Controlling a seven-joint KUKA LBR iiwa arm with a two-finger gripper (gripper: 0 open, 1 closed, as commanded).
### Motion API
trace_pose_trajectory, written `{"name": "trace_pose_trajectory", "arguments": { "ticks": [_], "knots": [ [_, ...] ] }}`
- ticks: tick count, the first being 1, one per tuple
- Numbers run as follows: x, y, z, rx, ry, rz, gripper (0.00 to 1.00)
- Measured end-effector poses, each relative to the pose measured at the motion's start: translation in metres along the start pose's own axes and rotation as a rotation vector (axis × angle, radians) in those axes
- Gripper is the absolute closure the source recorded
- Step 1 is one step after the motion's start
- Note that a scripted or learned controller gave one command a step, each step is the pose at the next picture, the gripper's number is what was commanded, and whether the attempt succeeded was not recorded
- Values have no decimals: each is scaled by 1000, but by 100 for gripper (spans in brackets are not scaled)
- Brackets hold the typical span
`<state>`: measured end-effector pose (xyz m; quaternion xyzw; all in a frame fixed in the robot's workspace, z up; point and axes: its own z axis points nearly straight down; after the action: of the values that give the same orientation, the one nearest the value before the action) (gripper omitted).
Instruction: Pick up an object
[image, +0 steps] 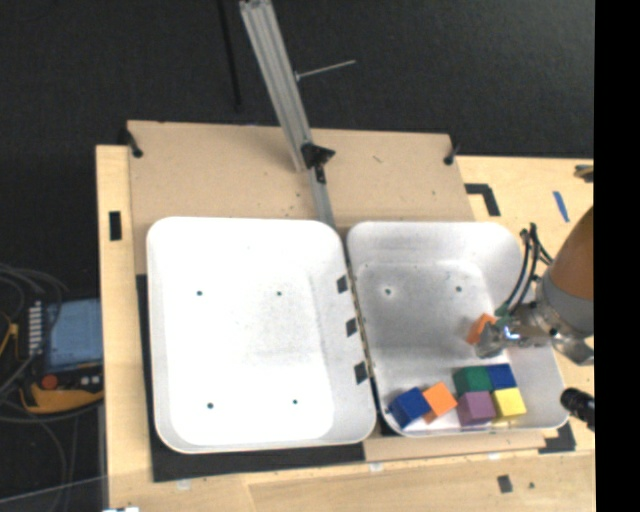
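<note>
Several coloured blocks lie along the near edge of the right bin: a blue block, an orange block, a green block, a second blue block, a purple block and a yellow block. My gripper reaches in from the right and hangs low over the bin's right half, just above the green and blue blocks. A small orange piece shows at the gripper's left tip. I cannot tell whether it is held or only lies beside the tip.
The left bin sits beside the right one, joined by black clips on the shared rim. A slanted metal rail runs from the top to the bins' far edge. Cables and a blue box lie off the bench at left.
</note>
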<state>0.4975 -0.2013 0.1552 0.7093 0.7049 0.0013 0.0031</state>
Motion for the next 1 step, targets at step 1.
{"name": "trace_pose_trajectory", "arguments": {
  "ticks": [1],
  "knots": [
    [-5,-3,-62,-2,-1,-9,100]
  ]
}}
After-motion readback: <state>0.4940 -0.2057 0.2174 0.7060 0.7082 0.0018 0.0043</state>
